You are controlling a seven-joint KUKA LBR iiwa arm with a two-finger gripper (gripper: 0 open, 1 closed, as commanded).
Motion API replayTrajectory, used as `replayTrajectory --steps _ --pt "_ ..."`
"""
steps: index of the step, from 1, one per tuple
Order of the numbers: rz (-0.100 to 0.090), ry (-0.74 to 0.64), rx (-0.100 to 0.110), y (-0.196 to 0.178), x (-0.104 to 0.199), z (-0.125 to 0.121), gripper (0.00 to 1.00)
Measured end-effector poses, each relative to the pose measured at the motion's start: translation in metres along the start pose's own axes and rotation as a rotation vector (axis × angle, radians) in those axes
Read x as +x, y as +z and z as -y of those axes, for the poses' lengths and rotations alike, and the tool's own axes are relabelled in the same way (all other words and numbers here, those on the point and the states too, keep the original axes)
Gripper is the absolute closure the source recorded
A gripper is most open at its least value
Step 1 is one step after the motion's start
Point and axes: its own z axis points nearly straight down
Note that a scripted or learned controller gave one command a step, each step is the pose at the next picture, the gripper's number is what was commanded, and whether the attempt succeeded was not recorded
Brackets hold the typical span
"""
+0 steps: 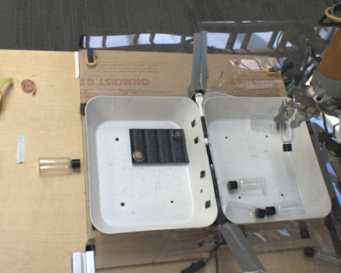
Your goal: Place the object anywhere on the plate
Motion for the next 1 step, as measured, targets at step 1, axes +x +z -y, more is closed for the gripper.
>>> replayTrajectory --steps 1 --pt "0.000 0.180 0.000 -0.0121 0.0330 -0.0427 1.00"
